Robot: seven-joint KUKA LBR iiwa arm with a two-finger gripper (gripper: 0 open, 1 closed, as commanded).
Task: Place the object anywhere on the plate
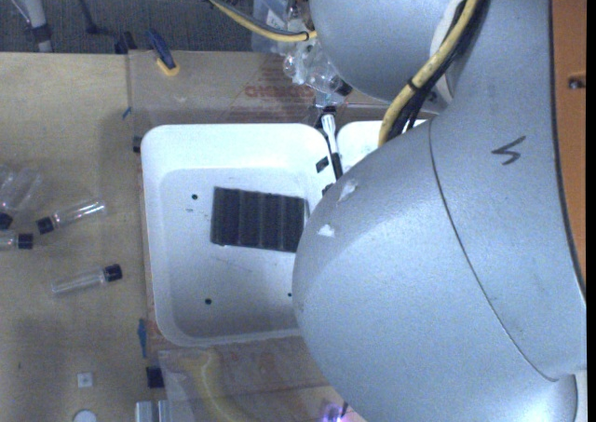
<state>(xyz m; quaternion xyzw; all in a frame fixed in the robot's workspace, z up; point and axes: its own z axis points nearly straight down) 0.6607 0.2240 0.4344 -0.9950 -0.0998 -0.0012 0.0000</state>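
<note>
A dark ribbed rectangular plate (259, 220) lies flat on the floor of the left white bin (177, 252), toward its right half. The grey arm bulks over the right half of the view and covers the right bin except for a small strip of its rim (358, 134). A thin black and white piece (331, 145) stands between the two bins, just above the arm's body. The object of the task is hidden from me.
Several clear vials with black caps (88, 276) lie on the wooden bench left of the bin. A blue clamp (163, 55) sits at the bench's far edge. Yellow cables (251, 24) run across the top.
</note>
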